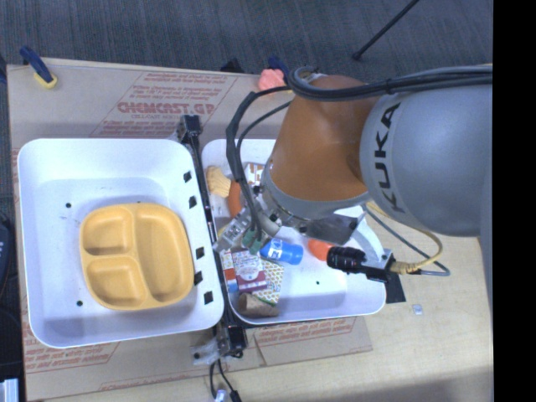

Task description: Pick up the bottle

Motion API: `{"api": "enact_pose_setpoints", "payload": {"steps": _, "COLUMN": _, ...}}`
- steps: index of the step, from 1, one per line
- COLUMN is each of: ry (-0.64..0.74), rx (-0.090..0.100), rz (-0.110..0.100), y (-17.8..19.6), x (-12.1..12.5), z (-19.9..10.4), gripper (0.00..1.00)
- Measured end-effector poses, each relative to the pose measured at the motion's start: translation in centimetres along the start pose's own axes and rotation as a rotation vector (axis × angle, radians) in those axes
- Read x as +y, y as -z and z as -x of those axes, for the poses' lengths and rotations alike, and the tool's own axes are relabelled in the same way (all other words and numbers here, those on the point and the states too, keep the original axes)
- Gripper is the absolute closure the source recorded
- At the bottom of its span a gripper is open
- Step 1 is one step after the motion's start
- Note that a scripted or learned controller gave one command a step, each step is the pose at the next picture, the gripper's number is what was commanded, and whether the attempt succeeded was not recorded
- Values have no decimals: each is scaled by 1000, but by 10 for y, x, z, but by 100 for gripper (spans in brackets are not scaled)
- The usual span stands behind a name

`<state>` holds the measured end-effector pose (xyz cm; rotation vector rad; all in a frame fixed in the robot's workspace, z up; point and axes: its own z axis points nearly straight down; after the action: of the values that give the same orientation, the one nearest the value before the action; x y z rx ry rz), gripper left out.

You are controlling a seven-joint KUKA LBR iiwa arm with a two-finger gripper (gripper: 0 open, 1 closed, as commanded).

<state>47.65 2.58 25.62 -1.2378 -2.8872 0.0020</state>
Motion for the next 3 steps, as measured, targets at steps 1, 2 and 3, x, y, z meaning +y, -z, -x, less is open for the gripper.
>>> {"api": "enact_pose_setpoints", "payload": {"steps": 1, "ry": 3, "rx": 2, "rz": -1, "y": -14, "x": 59, "z": -63, "gripper": 100}}
{"api": "enact_pose_setpoints", "payload": {"steps": 2, "ry": -83, "rx": -1, "rz": 2, "y": 103, "x": 28, "z": -29, "gripper": 100}}
{"api": "enact_pose_setpoints", "payload": {"steps": 3, "ry": 197, "rx": 2, "rz": -1, "y": 19, "x": 23, "z": -24, "gripper": 100}}
